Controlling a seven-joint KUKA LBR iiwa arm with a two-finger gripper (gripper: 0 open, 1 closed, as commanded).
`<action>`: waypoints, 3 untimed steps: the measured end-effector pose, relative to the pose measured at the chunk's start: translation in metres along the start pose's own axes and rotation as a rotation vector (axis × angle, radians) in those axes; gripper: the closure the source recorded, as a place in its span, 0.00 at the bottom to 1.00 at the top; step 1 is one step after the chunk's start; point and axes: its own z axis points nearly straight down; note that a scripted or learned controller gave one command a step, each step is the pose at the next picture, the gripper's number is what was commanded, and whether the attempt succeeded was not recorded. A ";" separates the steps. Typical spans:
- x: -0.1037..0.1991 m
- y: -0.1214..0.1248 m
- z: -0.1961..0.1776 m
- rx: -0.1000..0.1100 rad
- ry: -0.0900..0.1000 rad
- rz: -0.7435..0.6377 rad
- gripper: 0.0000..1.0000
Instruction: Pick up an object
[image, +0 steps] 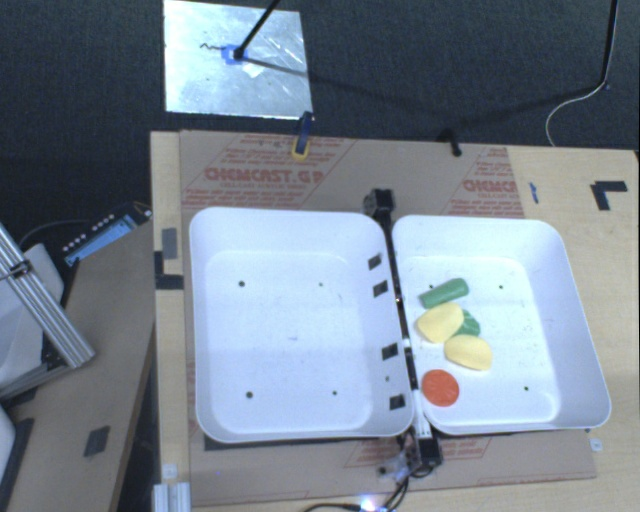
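Red disc (441, 388) lies in the right bin (560, 300).

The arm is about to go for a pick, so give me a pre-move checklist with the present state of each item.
1. Objects present in the right bin: ok. A green cylinder, two yellow pieces and an orange disc lie there.
2. An object free of neighbours: ok. The orange disc lies apart from the rest.
3. Cluster spacing: not ok. The upper yellow piece touches a small green piece and lies close to the lower yellow piece.
4. Room from the bin wall: not ok for the disc, which sits near the centre divider.
5. Left bin flat and seated: ok.
6. Hand state: cannot tell.
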 end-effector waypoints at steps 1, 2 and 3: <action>-0.017 -0.031 0.000 0.001 0.002 -0.003 1.00; -0.028 -0.047 0.000 0.000 0.003 -0.005 1.00; 0.010 -0.046 0.000 0.000 0.003 -0.011 1.00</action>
